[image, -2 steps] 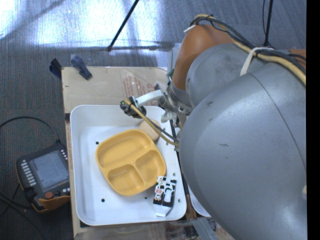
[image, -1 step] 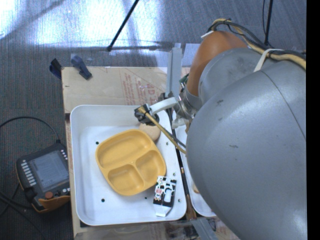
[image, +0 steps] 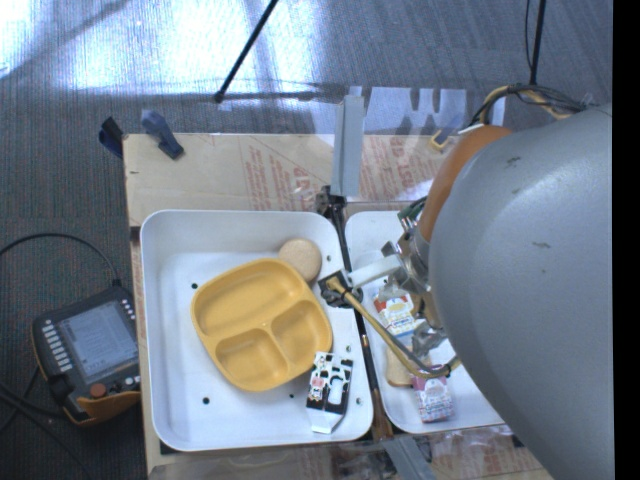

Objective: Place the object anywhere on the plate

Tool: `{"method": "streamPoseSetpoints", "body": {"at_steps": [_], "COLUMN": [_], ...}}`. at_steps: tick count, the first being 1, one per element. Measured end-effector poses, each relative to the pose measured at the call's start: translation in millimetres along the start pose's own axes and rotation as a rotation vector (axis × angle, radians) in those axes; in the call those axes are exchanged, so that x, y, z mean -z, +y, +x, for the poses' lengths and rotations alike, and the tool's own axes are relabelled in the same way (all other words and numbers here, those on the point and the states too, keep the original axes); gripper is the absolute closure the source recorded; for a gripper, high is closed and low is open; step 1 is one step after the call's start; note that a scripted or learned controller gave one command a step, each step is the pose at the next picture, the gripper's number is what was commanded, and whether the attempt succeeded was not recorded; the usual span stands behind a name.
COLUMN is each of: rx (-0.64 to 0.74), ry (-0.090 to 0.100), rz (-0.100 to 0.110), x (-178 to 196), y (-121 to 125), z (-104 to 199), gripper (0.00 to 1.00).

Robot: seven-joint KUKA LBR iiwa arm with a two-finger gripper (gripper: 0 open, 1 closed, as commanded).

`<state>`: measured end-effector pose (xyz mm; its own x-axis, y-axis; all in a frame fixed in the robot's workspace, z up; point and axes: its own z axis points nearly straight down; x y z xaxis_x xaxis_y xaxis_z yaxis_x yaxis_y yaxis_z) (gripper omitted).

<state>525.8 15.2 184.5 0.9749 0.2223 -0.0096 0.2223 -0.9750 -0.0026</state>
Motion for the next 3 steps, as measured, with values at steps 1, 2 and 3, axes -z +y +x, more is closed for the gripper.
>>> {"method": "streamPoseSetpoints", "body": {"at_steps": [1, 2, 3], "rx": [-0.018, -0.020, -0.021], "ry": [0.000, 0.001, 0.002], "rz": [0.001, 0.000, -0.003], "x": [11.0, 43.0, 107.5], "y": [-3.2, 4.9, -2.2], "z": [-49.0, -53.2, -51.7], "gripper": [0.00, 0.00, 0.00]}}
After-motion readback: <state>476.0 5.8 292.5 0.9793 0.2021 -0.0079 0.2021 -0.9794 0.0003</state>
